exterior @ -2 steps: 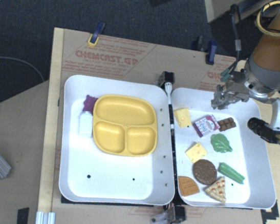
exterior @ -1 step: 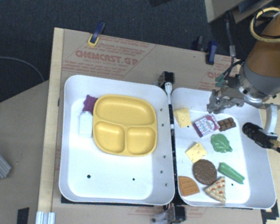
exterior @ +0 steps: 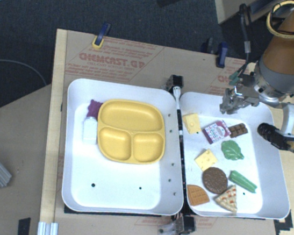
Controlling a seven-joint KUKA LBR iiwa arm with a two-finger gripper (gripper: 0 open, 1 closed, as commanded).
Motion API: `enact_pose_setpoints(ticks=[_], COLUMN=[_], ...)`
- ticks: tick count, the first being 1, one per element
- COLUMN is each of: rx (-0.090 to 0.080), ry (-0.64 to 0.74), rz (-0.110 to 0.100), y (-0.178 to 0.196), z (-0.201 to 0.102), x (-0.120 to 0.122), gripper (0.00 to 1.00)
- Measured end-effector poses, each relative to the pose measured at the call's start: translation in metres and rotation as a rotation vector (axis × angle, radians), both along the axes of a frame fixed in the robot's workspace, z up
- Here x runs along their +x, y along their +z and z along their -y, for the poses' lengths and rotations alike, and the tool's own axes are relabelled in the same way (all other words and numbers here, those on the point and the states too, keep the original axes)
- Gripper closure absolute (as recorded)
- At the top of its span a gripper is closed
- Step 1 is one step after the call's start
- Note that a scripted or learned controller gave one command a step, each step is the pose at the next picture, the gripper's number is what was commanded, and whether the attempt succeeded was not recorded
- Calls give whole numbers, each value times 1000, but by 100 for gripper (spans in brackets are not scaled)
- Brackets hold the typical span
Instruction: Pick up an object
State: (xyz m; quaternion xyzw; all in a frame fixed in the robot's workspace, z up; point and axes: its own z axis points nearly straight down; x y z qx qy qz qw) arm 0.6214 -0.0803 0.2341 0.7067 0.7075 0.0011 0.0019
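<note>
The table (exterior: pixel 144 59) is covered by a brown sheet printed in red, where "CHEMCAST GP" can be read (the smaller lines beneath are too faint to make out). On it sit two shallow white bins side by side. The left bin (exterior: pixel 120 192) carries a yellow divided plate (exterior: pixel 131 131), with a small white bottle (exterior: pixel 89 130) and a purple piece (exterior: pixel 94 108) just beside the plate's left edge.

The right bin (exterior: pixel 274 175) holds the small things to pick from: a purple packet (exterior: pixel 215 131) with a label too small to read, a brown chocolate bar (exterior: pixel 237 130), a yellow cheese block (exterior: pixel 192 123), a second cheese wedge (exterior: pixel 205 160), a green leafy piece (exterior: pixel 232 150), a green pod (exterior: pixel 243 181), a round brown cookie (exterior: pixel 215 180), a pizza slice (exterior: pixel 228 198) and a tan cracker (exterior: pixel 197 195).

The grey arm (exterior: pixel 292 48) reaches in from the right, and its pincer (exterior: pixel 231 104) hangs over the far edge of the right bin, just beyond the purple packet. How wide the pincer stands cannot be told; nothing shows between its tips. A black clip (exterior: pixel 176 82) sits where the bins meet.
</note>
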Motion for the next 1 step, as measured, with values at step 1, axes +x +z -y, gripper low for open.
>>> enact_pose_setpoints(ticks=[1], rx=[0], ry=[-3], rz=[-5], y=[-12], z=[16], x=[3], gripper=[100])
